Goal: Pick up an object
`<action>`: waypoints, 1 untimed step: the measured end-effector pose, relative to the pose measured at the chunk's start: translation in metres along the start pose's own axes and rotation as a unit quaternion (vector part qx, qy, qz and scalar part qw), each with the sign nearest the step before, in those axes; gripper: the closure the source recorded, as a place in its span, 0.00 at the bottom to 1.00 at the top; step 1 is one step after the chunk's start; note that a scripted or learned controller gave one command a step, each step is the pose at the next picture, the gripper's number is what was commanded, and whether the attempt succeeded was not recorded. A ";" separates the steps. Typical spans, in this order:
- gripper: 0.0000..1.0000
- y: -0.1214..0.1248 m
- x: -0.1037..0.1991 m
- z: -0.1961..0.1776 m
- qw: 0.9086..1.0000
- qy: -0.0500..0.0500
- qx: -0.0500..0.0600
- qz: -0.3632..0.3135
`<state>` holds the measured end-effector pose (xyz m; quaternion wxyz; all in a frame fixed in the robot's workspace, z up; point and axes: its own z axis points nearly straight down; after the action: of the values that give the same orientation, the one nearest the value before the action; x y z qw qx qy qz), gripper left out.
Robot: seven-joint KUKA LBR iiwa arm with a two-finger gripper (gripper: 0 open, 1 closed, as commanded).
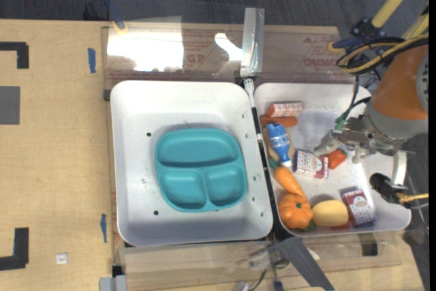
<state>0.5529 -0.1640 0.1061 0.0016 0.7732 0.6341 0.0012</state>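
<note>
My gripper hangs low over the middle of the right bin, with the orange-banded wrist to its right. It looks open, with its fingers spread to either side of a small red object lying on the bin floor just below. Nothing is held between the fingers. A small white and red carton lies just left of the gripper.
The right bin also holds a red and white box, a blue bottle, a carrot, an orange pumpkin, a yellow lemon and a purple box. A teal divided tray lies in the left bin.
</note>
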 end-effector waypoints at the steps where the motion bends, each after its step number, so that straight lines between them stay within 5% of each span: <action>1: 1.00 0.000 0.000 -0.010 1.000 0.001 0.000 0.001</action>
<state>0.5529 -0.1643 0.1157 0.0013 0.7740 0.6332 0.0017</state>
